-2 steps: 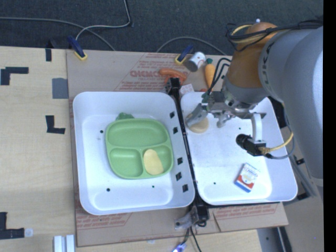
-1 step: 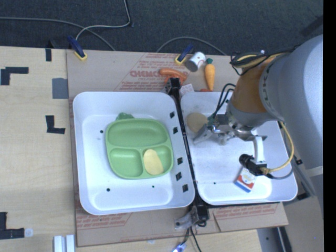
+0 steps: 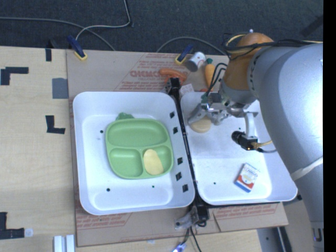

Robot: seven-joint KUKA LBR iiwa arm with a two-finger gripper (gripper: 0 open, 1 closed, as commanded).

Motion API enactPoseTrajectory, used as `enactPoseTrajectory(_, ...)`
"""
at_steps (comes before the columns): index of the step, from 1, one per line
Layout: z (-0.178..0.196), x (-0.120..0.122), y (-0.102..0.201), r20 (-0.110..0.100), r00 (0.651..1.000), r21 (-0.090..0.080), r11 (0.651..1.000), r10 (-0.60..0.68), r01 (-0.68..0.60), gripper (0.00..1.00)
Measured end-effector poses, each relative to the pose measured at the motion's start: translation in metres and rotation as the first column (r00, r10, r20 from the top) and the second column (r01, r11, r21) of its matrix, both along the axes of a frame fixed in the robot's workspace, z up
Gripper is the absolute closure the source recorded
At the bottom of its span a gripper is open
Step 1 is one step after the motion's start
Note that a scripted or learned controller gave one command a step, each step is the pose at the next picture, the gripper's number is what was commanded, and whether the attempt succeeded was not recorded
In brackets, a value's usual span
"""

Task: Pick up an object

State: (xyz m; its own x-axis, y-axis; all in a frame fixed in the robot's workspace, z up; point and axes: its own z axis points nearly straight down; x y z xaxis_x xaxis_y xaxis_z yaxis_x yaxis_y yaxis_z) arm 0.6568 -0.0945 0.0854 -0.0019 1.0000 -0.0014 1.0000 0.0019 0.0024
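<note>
The grey arm (image 3: 294,104) reaches in over the right bin (image 3: 273,190), its orange band (image 3: 242,62) sitting above the bin's far edge. The jaws (image 3: 209,114) hang low over the far left part of that bin, just beside the divider where the two bins meet. A pale tan, rounded object (image 3: 200,125) lies directly under them, touching or nearly touching the metal tips; whether the jaws are spread or closed, and whether they grip it, cannot be told from this angle. Towards the near side of the right bin, well apart from the jaws, lies a small white box (image 3: 246,177) with red and blue print. Beyond the right bin's far edge, on the desk (image 3: 31,140), sit an orange piece (image 3: 173,73) and a small white and grey cylinder (image 3: 196,61), partly hidden by the arm. The left bin (image 3: 86,193) holds a green divided tray (image 3: 134,140), roughly in its middle. A yellow oval piece (image 3: 153,162) rests in the tray's near right compartment. A darker green bit (image 3: 125,116) peeks out at the tray's far edge
</note>
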Motion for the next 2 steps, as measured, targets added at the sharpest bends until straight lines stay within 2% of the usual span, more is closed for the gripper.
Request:
enactPoseTrajectory(1, -0.0002, 0.0119, -0.0026, -0.001, 1.0, 0.0, 1.0, 0.001, -0.001, 0.0)
enactPoseTrajectory(2, -0.0002, 0.0118, -0.0019, -0.002, 1.0, -0.001, 1.0, 0.0, 0.0, 0.0)
